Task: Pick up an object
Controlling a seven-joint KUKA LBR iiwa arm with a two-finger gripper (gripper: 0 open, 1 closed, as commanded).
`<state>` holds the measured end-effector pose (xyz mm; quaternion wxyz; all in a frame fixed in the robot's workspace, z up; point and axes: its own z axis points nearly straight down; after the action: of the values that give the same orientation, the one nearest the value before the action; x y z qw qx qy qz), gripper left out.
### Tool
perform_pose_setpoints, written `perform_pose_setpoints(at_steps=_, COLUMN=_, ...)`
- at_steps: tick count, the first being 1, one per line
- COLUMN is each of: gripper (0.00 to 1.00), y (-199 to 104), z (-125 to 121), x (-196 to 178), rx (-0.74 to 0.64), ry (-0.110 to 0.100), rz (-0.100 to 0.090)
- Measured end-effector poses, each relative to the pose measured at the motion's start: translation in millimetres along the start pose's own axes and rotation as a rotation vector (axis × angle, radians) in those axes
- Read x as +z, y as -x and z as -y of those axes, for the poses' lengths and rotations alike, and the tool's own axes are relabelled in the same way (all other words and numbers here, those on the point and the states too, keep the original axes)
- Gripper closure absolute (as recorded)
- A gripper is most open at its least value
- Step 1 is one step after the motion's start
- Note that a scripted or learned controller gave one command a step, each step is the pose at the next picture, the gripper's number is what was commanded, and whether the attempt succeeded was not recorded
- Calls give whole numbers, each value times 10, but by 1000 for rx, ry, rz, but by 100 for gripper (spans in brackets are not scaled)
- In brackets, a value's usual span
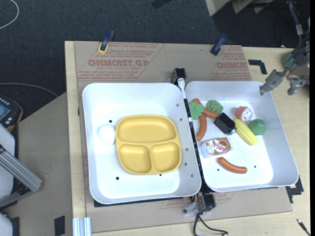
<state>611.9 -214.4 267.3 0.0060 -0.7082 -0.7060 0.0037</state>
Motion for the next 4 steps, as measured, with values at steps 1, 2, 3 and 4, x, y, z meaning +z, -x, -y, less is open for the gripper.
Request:
perform_pose_setpoints(at_steps=1, gripper=0, y=-8, z=-22, x=-79, rx=-3, ry=13, rz=3)
perform_pose_setpoints(at_steps=2, gripper=0, y=-22, z=16, x=542, rx=-3, ry=8, rz=2)
perform_pose_setpoints(at_steps=3, gripper=0, y=29, z=64, x=1000, rx=-2, ry=7, rz=1)
perform_pose_setpoints(at_steps=4, gripper=0, y=14, z=101, x=1435, rx=-3, ry=7, rz=1)
